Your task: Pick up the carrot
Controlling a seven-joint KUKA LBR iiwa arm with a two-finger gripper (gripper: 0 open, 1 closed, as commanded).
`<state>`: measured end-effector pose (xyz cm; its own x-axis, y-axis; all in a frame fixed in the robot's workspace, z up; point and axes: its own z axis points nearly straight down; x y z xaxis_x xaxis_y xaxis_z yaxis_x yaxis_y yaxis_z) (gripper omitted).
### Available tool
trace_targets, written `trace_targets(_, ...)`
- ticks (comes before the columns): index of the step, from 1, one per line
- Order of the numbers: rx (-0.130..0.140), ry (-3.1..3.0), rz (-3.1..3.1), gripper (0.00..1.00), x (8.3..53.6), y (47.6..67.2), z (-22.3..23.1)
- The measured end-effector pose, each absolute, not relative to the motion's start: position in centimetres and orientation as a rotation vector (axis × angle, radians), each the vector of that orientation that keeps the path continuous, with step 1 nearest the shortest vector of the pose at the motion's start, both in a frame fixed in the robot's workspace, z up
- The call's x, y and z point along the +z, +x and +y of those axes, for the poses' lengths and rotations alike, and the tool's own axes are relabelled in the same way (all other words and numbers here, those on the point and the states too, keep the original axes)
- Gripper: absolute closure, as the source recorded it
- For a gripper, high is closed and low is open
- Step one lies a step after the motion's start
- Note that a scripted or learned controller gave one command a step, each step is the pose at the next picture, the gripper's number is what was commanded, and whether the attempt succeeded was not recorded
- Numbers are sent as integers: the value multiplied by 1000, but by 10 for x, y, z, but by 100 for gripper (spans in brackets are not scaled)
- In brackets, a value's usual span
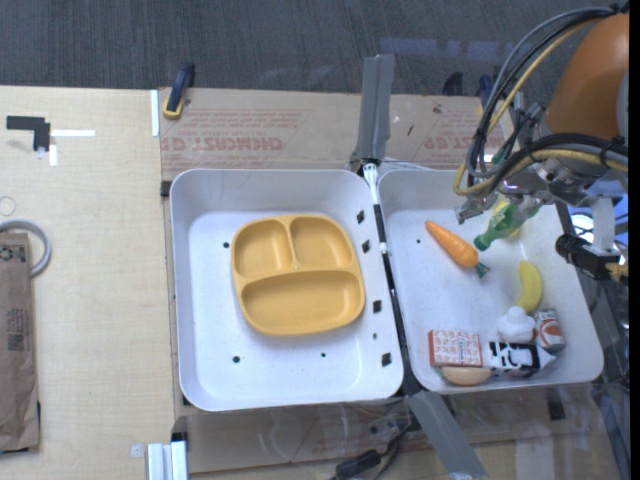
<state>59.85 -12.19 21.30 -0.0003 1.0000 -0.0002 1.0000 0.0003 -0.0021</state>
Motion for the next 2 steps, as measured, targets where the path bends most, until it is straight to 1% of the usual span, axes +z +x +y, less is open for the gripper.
trace_targets(1, 4, -2272, -2170, 0, 251, 610, -134)
trace_targets(2, 5, -2286, -2154, 0, 111, 602, -143)
